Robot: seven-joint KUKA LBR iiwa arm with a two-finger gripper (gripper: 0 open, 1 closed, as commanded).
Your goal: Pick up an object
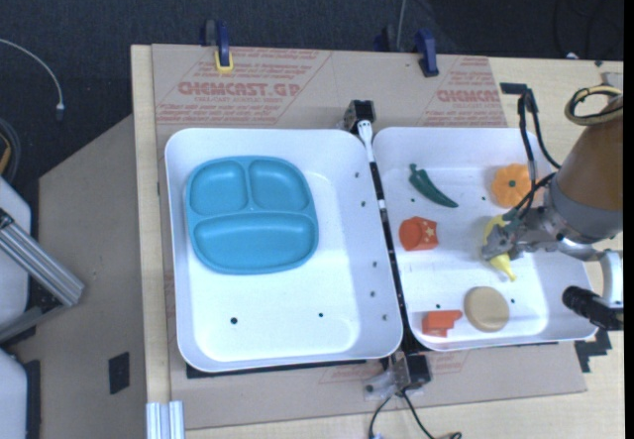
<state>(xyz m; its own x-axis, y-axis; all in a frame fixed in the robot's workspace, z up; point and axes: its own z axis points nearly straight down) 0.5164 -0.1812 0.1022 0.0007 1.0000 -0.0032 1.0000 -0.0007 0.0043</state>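
Just right of the red pepper [419, 234] in the right bin [451, 152], the end effector [503, 247] is hovering low over a yellow object [504, 265], its grip state undeterminable, while the tan disc [486, 308] is lying below the pepper's right.

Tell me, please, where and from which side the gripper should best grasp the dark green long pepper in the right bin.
Grip the dark green long pepper across its slim middle, coming from above. It lies flat and diagonal on the right white bin, so I would turn the fingers crosswise to its length. Nothing touches it.
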